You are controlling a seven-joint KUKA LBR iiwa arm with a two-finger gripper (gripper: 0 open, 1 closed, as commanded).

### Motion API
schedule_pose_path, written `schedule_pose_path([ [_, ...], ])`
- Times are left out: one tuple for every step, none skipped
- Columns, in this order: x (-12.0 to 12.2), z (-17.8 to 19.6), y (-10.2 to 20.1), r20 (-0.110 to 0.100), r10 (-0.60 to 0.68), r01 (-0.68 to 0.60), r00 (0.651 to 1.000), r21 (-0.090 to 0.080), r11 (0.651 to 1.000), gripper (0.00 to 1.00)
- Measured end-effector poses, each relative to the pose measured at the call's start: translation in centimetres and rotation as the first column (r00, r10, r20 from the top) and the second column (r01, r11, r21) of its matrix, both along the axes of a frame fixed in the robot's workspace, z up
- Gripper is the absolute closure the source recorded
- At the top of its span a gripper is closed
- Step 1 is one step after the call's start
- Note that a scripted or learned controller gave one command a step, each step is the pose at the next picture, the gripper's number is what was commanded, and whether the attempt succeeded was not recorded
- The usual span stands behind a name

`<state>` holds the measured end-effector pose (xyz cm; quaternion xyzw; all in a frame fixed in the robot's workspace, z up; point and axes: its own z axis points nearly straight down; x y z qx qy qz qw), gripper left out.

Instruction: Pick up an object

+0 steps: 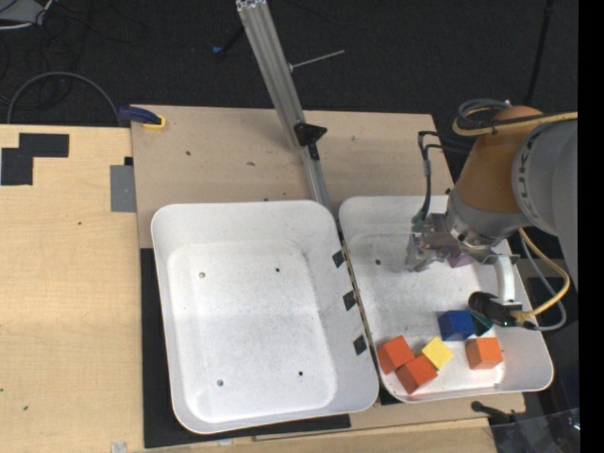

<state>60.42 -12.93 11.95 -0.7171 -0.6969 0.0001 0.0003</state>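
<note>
Fingers (420,253) hang over bare floor in the right bin (387,220); we can't tell how open they are. Blocks cluster at near right: blue (456,325), yellow (437,352), orange (484,352), red (406,363). Descending here, we'd likely close on nothing.

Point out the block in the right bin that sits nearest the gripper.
The blue block. It lies closest below the gripper, at the top of the cluster; the yellow block and the three orange blocks lie nearer the bin's front edge.
</note>
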Motion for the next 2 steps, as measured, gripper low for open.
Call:
schedule_pose_path([
  [4.87,7.61,3.49,0.009,0.034,-0.034,0.999,-0.001,0.999,1.0],
  [4.54,7.08,3.48,-0.002,0.036,-0.036,0.999,0.0,0.999,0.0],
])
